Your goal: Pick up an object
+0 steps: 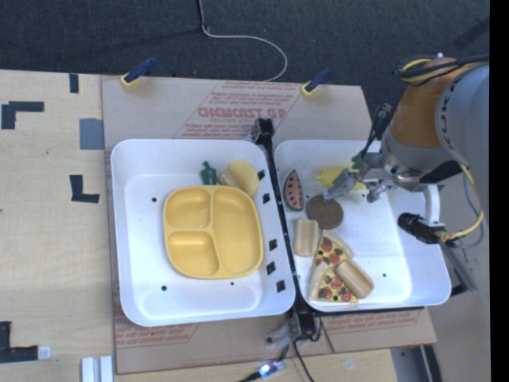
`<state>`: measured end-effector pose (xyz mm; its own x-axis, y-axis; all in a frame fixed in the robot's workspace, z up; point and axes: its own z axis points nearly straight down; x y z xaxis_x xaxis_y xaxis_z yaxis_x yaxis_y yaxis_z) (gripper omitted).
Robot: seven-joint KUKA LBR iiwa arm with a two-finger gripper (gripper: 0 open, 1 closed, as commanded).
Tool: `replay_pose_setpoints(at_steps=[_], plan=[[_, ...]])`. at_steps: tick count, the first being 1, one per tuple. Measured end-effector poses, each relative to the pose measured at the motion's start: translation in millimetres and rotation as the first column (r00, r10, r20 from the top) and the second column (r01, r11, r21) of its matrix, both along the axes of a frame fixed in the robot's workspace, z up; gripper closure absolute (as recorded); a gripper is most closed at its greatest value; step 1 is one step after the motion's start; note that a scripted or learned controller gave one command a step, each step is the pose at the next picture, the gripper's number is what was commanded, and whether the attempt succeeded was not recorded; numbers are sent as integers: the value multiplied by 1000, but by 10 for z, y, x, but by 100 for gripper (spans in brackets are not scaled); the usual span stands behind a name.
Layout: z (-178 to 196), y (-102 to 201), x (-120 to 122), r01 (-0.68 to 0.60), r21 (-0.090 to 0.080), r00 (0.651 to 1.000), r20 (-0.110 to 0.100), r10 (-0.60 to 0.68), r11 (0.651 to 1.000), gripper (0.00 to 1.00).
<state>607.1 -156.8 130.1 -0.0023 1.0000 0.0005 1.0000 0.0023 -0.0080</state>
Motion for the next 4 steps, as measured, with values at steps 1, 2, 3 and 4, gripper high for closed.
replay_pose_setpoints(at_steps=[1,2,3,4], plan=[[-455,9,10,1,-2,1000,10,-1,1000,0],[-317,18,31,0,0,1000,15,0,1000,100],[158,90,-18,1,-1,1000,11,-1,1000,100],[593,146,-9,0,-1,1000,11,0,1000,100]])
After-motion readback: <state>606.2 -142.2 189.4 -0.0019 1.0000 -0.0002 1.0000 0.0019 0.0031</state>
